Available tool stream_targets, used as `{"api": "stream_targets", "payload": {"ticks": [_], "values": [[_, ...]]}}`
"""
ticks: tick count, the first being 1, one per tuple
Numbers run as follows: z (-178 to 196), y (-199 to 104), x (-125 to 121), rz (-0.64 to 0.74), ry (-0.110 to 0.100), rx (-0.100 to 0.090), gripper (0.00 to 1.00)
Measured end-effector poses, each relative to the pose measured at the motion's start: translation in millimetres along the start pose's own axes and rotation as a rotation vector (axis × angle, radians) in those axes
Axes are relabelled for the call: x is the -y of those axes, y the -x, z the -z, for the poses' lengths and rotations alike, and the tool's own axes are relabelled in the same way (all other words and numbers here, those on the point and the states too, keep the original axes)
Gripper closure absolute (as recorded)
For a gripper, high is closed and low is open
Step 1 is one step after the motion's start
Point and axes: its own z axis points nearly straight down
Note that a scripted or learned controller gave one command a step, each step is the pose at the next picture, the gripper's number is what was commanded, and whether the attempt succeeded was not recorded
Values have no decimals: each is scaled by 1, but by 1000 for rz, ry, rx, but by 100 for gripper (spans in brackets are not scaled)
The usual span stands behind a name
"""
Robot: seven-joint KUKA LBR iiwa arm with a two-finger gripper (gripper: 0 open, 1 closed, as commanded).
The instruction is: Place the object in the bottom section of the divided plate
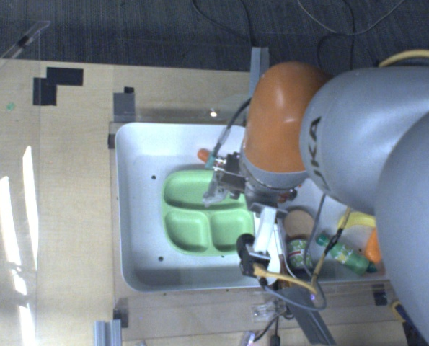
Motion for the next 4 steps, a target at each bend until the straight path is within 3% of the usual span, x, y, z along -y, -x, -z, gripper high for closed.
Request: {"api": "stream_targets", "payload": {"ticks": [1,2,3,4], "values": [[10,-1,-1,3,1,-2,100],[-39,21,-46,316,0,1,100],[-86,35,-9,219,-1,1,100],[-86,35,-9,218,0,1,0]]}}
